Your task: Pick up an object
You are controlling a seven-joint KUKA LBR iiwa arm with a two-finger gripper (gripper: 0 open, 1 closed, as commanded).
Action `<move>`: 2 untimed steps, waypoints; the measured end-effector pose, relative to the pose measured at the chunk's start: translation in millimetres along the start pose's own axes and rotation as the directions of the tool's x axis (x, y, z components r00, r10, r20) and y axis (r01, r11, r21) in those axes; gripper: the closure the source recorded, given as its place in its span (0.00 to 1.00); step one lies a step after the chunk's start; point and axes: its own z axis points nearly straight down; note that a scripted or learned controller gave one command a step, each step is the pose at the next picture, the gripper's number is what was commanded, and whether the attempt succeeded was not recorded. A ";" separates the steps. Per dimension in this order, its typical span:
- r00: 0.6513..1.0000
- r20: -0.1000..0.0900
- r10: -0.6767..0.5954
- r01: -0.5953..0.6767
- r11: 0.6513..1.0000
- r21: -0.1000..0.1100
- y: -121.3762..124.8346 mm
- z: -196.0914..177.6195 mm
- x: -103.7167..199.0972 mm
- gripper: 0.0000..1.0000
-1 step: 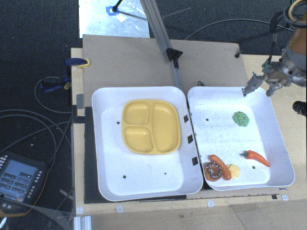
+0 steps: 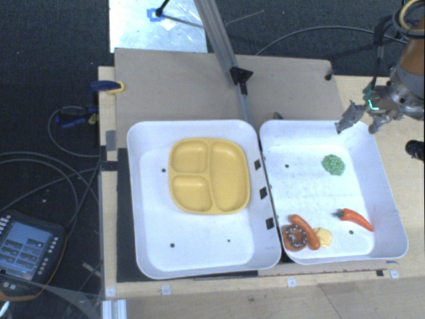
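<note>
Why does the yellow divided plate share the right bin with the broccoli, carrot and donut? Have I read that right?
Not quite. The camera view shows the yellow divided plate alone in the left bin. The broccoli, carrot and donut do lie in the right bin, as you said.

The arm [image 2: 410,52] is cut off by the right edge; the handheld pendant [image 2: 23,244] by the left.

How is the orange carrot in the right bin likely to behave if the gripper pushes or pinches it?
The carrot looks like a small, stiff toy, so probably light. It is long and tapered, so a push may spin or roll it. It lies apart from the other food, leaving room around it. Its glossy skin might slip.
</note>
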 end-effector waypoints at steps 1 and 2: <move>1.000 -0.002 -0.001 0.001 1.000 0.005 -5.4 51.6 9.0 0.00; 1.000 -0.002 -0.001 0.001 1.000 0.006 -3.3 114.1 10.5 0.00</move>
